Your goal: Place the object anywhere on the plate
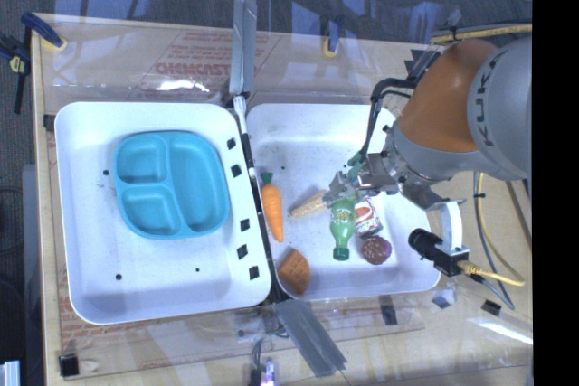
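At the frame's bottom centre a brown bread piece (294,269) lies in the right bin (308,124), with a dark red ball (376,249) to its right. Just above, a green bottle (342,228) touches a red-and-white can (365,217) whose label I can't read. A carrot (271,205) lies along the divider. My hand (355,180) hovers over the bottle's top; how wide it is, I cannot tell. The blue plate (169,183) sits centre left in the other bin (81,280). My arm (470,108) reads "KUK"; red bench (194,59) lettering is illegible.

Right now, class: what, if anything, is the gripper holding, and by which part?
It cannot be told. The gripper sits right above the green bottle in the right bin, but no object shows between its fingers.
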Robot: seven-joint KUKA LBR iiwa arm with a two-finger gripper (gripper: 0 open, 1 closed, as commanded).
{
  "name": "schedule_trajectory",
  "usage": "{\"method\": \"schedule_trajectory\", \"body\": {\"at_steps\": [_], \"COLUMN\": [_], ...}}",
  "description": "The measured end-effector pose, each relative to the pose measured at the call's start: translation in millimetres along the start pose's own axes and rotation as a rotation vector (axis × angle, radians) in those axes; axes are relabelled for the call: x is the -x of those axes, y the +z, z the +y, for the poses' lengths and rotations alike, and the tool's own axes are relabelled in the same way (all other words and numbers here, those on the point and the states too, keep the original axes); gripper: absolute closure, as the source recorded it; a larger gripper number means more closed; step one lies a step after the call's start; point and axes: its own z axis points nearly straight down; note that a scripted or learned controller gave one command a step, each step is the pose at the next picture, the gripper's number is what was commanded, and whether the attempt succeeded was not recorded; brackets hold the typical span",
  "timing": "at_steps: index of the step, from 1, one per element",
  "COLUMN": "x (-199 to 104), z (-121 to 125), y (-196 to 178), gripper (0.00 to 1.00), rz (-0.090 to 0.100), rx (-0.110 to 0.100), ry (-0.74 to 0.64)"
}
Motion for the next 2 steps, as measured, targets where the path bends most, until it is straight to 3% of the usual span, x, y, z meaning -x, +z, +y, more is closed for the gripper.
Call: {"method": "schedule_trajectory", "body": {"at_steps": [1, 2], "x": [-72.9, -175.3], "z": [41.2, 67.6], "y": [-13.5, 17.2], "gripper": [1.0, 1.0], "rz": [0.001, 0.0], "rx": [-0.001, -0.004], "ry": [-0.098, -0.166]}}
